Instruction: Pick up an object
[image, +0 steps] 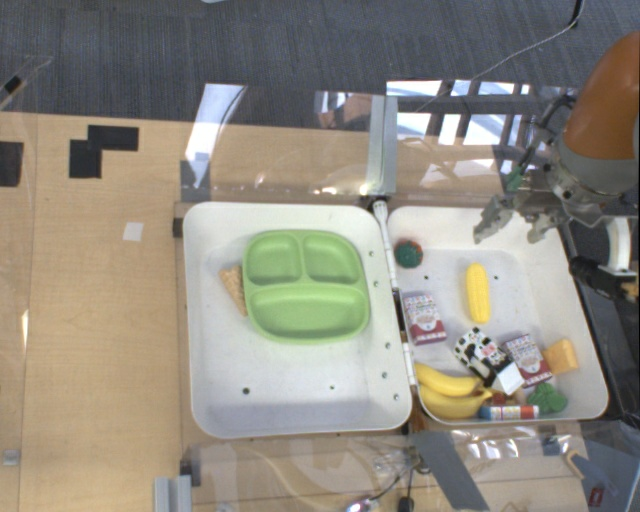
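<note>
I see bright, even overhead light; glare streaks the clear panels (300, 150) behind the white bins (290, 400). Shadows stay soft, and focus is slightly soft throughout.

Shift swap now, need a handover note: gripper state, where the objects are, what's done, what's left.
Gripper: open, nothing between the jaws, hovering over the back of the right bin.
Right bin holds corn, a green ball, bananas, small cartons and other toys.
Left bin: green divided plate, a cracker-like piece at its left edge.
Done: no pick yet.
Left: descend, grasp one object, lift.
</note>
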